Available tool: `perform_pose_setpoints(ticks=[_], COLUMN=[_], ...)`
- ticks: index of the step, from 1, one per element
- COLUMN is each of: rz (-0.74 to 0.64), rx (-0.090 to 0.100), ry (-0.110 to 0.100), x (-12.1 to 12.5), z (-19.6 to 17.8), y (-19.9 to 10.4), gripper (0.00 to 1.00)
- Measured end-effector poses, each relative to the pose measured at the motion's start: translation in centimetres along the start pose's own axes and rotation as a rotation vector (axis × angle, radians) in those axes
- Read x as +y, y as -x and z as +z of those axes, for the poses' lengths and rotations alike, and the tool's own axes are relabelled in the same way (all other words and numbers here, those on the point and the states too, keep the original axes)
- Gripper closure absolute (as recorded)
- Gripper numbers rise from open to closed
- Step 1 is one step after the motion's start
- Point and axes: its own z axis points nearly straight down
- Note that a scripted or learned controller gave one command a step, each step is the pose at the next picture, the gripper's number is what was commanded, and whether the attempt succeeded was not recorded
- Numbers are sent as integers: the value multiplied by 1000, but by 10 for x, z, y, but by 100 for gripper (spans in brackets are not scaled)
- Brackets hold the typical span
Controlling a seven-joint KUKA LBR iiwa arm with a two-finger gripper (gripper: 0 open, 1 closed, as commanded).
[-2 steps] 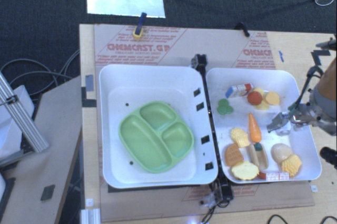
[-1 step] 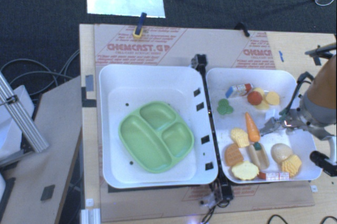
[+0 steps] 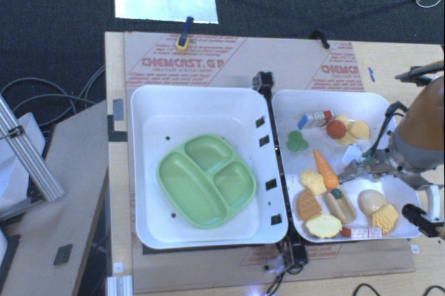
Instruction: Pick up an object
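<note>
Two white bins on bench; right bin (image 3: 379, 103) holds toy food. Claw (image 3: 350, 173) low in right bin, fingers look slightly parted, gripping nothing. Carrot (image 3: 325, 169) just left of claw tips, long axis running top-left to bottom-right. Green tray (image 3: 205, 180) in left bin.

Glossy plastic green tray (image 3: 206, 180); smooth white bins (image 3: 201, 103).
</note>
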Motion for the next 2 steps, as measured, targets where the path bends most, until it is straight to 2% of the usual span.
perform_pose_setpoints(ticks=[1, 2], rz=[0, -2], rx=[-1, -2], ry=[2, 6], x=[1, 3], z=[-11, -75], y=[0, 2], gripper=[100, 100])
